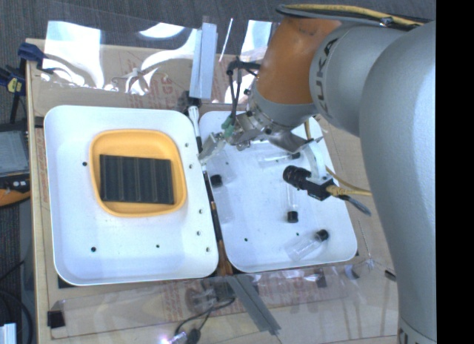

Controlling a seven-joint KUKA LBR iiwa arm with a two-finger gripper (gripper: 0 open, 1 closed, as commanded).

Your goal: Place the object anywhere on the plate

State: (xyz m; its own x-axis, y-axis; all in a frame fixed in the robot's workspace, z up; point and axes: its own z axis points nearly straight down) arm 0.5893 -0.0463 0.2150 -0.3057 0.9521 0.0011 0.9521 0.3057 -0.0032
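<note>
The hand (215,142) is hanging low over the far left corner of the shallow white right-hand bin (255,250), close to the wall it shares with the shallow white left-hand bin (67,257). I cannot tell whether it is wide or narrow, and nothing is showing as held in it.

The nearest loose thing is a small black block (215,180), lying on the right bin's floor just beside the hand and close to the left wall; I am taking this as the likeliest object for the task. It is looking light, stiff and unlikely to break, but so small that it is probably going to slip or skid on the smooth floor. Closing on its two opposite sides from straight above seems best.

Further out, a second small black piece (292,216) and a clear plastic tube with a black cap (307,245) are lying apart in the same bin, well clear of the first. The near wall is leaving little room on that side.

The rounded yellow plate (133,144), carrying a dark ribbed insert (137,178), is sitting in the left bin, across the double rim.
</note>
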